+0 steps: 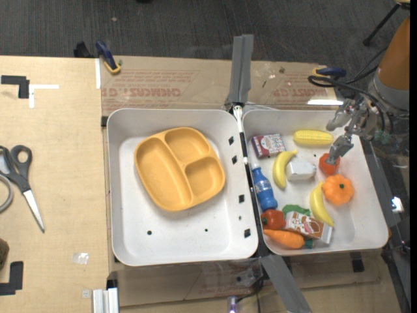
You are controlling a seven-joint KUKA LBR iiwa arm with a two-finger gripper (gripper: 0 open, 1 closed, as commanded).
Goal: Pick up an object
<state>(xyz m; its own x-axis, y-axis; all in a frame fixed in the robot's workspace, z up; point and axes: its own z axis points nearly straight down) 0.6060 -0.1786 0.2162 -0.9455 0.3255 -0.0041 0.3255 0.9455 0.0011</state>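
Carrot (pixel 284 238) at right bin's (pixel 371 175) six o'clock; gripper (pixel 339 150) at two o'clock, grasping a red tomato (pixel 328 164).

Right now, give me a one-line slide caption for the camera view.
Gripper poised over a small red toy in the right bin of play food; yellow divided plate in the left bin.

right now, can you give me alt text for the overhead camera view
The arm's end effector hangs over the right bin, just above a small red item among toy foods including a corn cob, two bananas and an orange pumpkin. The left bin holds a yellow divided plate.
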